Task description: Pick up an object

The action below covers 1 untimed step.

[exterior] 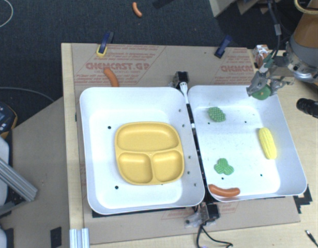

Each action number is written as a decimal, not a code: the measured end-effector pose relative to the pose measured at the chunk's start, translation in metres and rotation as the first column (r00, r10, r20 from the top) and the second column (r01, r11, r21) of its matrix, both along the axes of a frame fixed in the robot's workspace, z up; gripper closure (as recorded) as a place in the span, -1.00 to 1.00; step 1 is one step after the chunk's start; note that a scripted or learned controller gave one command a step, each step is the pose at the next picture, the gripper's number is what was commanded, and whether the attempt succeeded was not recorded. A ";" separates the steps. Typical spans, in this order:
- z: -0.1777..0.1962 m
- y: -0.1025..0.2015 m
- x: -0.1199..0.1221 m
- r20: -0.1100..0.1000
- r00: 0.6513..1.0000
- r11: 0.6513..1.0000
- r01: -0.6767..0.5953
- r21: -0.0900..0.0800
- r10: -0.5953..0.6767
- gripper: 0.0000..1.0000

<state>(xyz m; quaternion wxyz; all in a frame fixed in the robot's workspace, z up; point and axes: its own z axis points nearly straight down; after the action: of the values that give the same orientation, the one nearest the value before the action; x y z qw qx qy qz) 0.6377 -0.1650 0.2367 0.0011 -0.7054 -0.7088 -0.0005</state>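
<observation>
- The gripper point(260, 88), metal-fingered, hovers over the right bin's point(290, 161) far corner, clamping a small green object point(261, 93).
- Bumpy green broccoli piece point(216, 114), lobed green toy point(224, 167), ridged yellow corn cob point(267, 142) and glossy sausage point(224, 191) lie within.
- A smooth yellow three-compartment tray point(148, 152) sits in the left bin point(91, 138).

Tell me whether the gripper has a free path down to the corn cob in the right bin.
Probably yes. The corn cob lies alone on bare bin floor, apart from the other toy foods, and the gripper hovers above the right bin's far edge.
</observation>
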 end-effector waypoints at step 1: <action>-0.001 0.047 -0.025 -0.003 1.000 1.000 0.001 0.000 -0.001 1.00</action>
<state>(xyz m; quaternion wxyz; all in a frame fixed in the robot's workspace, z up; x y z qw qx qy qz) 0.6124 -0.1183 0.2356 0.0021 -0.7059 -0.7083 0.0005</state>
